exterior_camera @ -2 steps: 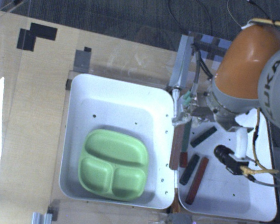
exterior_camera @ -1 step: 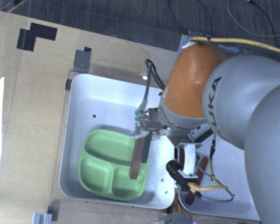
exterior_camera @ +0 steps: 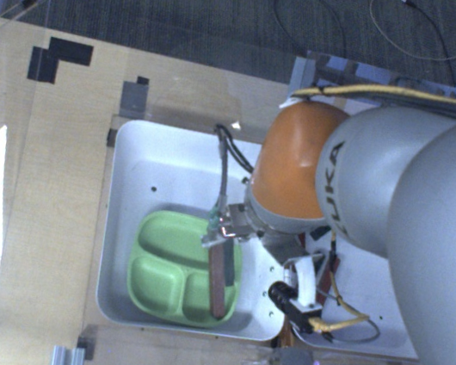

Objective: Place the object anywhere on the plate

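End effector over green plate in white bin, grip state unclear, arm covering neighbouring bin

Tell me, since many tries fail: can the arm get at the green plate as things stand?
Probably yes. The gripper hangs right over the green plate in the left bin, and nothing stands between them; a long brown object lies over the plate's right side.

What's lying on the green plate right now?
A long brown flat object lies across the right side of the green divided plate, running down from the gripper. The gripper covers its upper end, so any grasp is hidden.
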`<state>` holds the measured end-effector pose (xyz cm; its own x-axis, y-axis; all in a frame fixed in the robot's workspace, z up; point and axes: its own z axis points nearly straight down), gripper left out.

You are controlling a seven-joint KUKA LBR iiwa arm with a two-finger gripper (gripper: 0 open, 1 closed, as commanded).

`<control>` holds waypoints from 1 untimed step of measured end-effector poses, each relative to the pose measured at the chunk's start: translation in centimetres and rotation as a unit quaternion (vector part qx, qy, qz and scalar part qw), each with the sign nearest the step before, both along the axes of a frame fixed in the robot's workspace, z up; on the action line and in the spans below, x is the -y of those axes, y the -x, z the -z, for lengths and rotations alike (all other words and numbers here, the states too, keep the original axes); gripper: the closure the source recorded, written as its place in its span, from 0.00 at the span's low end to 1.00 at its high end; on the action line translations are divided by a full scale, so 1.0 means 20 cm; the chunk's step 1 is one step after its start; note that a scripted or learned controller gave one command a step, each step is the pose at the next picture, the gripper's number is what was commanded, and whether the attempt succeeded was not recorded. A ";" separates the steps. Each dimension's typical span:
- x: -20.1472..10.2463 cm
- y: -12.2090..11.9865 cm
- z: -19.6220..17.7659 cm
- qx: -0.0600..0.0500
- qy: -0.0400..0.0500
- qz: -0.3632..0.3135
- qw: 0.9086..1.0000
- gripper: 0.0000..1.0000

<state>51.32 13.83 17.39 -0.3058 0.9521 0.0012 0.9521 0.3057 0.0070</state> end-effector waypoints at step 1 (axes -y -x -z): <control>0.00 0.00 0.00 0.000 0.000 0.000 1.000 0.00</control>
